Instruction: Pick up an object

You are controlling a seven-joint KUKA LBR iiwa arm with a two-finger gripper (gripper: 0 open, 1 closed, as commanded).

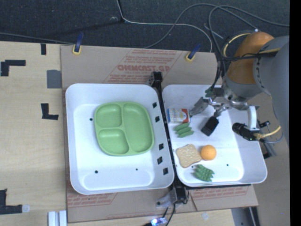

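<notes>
The gripper hangs spread and released over the right bin, nothing between its fingers. At its six o'clock lie one orange, one toast slice and two green pods, near the divider; the small carton's label is unreadable.

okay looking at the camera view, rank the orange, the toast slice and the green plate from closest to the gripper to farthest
Measured from the gripper in the right bin:
1. Orange, just below the gripper in the right bin.
2. Toast slice, lower left of the gripper, beside the orange in the same bin.
3. Green plate, in the left bin, across the divider.
</notes>
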